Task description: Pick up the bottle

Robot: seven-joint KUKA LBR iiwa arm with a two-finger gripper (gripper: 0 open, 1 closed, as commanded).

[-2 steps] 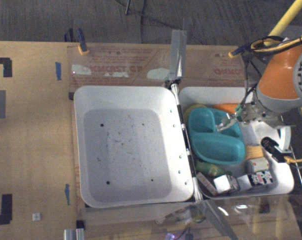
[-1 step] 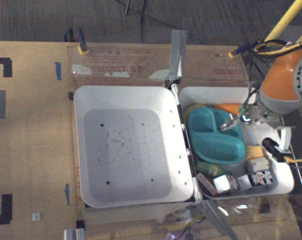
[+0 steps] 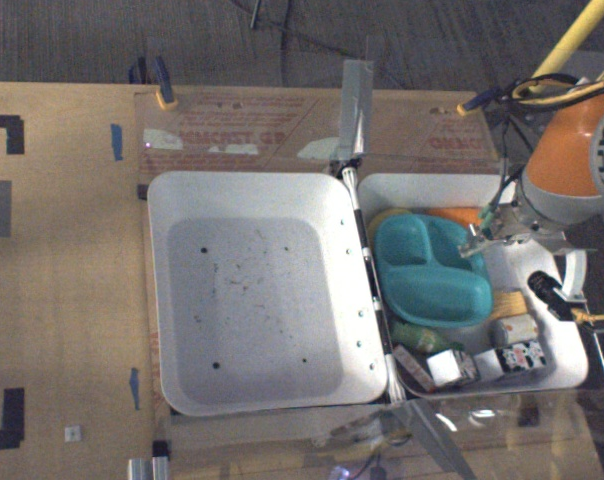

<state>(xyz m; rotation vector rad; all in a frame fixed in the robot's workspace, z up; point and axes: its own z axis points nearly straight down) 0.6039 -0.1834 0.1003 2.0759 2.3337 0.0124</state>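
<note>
- Nearest the camera, along the lower wall of the right bin (image 3: 578, 366), lies a clutter of small items: a dark green bottle (image 3: 419, 337) on its side, just beside a white-capped container (image 3: 444, 366) and a small printed carton (image 3: 523, 357).
- Just beyond them, a teal divided tray (image 3: 427, 271) takes up the middle of that bin, with an orange object (image 3: 452, 213) showing past its far rim.
- The gripper (image 3: 485, 236) hangs over the tray's right edge, well apart from the bottle; whether its fingers are parted or closed cannot be made out.
- The arm (image 3: 572, 158), grey with an orange band, enters from the right.
- The left bin (image 3: 162, 268) sits alongside on the plywood bench (image 3: 62, 268).
</note>
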